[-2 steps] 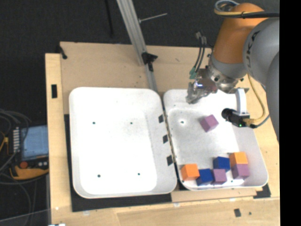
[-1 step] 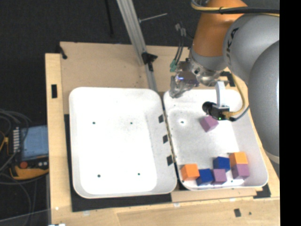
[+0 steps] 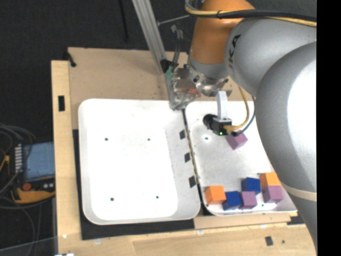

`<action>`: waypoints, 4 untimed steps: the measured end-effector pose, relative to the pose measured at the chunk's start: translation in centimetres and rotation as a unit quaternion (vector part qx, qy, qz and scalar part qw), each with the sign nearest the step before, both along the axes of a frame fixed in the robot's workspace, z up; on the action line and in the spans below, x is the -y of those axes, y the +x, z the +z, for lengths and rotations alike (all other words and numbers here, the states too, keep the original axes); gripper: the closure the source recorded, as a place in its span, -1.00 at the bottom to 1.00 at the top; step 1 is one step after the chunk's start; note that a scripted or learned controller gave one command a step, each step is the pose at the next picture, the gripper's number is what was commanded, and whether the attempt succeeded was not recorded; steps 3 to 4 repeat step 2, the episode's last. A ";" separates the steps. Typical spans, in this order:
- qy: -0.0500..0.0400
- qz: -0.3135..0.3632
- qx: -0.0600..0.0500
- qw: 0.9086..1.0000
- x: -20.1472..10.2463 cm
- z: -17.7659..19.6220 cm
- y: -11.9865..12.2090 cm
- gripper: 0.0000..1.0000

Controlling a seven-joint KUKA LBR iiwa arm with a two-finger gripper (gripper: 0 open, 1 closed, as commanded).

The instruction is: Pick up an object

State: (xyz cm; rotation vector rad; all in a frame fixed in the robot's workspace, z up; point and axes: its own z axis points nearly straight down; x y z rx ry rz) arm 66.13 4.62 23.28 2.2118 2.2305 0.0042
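At far edge of right bin: hand, spread or pressed together, cannot tell. Right of it and nearer: purple block, closest target. Well apart at near end: other blocks.

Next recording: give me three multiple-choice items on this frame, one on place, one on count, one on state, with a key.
1. Where do the blocks lie? A) the view's left bin B) the view's right bin C) both
2. How many orange blocks? A) one B) two C) four
3. The purple block nearest the hand is: A) stacked on a blue one B) on the bench C) lying alone

Key: 1 B, every block sits on that bin's floor; 2 B, one by the dividing wall, one farther right; 3 C, it lies apart from the near-edge cluster.
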 end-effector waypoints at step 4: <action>-0.002 -0.002 -0.001 1.000 -4.1 0.6 0.9 -1.00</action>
